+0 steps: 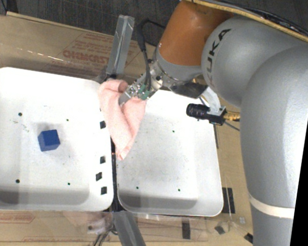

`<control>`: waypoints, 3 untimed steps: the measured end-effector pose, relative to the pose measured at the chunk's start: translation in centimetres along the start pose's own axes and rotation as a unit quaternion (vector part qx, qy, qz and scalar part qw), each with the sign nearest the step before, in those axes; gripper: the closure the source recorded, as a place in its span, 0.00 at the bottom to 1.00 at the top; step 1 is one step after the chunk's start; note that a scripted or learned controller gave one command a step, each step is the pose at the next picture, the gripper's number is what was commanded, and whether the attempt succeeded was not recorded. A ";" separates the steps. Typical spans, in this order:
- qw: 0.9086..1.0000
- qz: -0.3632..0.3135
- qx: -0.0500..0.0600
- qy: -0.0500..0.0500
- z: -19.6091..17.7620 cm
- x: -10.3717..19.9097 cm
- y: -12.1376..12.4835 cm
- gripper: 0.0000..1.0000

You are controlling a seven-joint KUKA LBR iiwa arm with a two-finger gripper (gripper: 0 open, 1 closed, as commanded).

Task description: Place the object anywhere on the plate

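A soft pink cloth [124, 120] hangs limp from my gripper [134, 92], which is shut on its upper edge. Its lower end drapes down over the seam between the two bins. The gripper sits at the back of that seam, under the arm's orange band [184, 35]. A small blue cube [49, 139] lies in the left bin [8, 98], well to the left of the cloth and apart from it.
The right bin [171, 162] lies under the arm's wrist. A grey upright post [120, 46] stands just behind the gripper at the bins' back edge. Black clips [102, 160] line the left bin's right wall. The arm's big grey body [266, 136] covers the right side.
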State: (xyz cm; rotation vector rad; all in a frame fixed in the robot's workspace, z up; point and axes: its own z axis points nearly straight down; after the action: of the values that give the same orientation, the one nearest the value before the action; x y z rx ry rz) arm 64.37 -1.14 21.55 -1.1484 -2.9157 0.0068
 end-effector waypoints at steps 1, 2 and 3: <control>0.980 -0.201 0.000 0.000 0.8 3.9 2.3 1.00; 0.930 -0.368 0.000 0.000 0.5 7.4 4.8 1.00; 0.929 -0.370 0.000 -0.002 -0.7 12.9 6.5 1.00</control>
State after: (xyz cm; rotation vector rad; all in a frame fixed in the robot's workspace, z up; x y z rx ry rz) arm 59.34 12.38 22.30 0.0112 -3.1356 0.0032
